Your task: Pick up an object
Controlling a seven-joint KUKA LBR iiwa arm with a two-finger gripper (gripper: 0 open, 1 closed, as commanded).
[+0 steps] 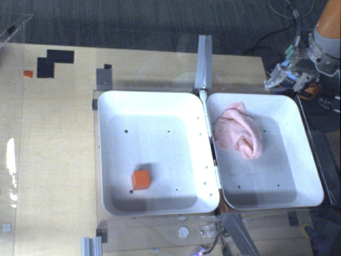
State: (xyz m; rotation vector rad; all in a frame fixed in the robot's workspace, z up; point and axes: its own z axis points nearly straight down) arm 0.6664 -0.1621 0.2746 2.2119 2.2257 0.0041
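A crumpled pink cloth (240,130) lies in the upper left part of the right bin (277,196). A small orange block (141,180) sits near the front of the left bin (160,116). My gripper (290,74) hangs beyond the far right corner of the right bin, outside it and well clear of the cloth. The arm's orange band (329,16) shows at the top right. Nothing is seen held.
A grey metal bar (203,63) runs back from the seam between the bins. Black shapes (53,62) and a small orange tag (28,74) mark the bench at the far left. Cables (287,9) trail near the arm.
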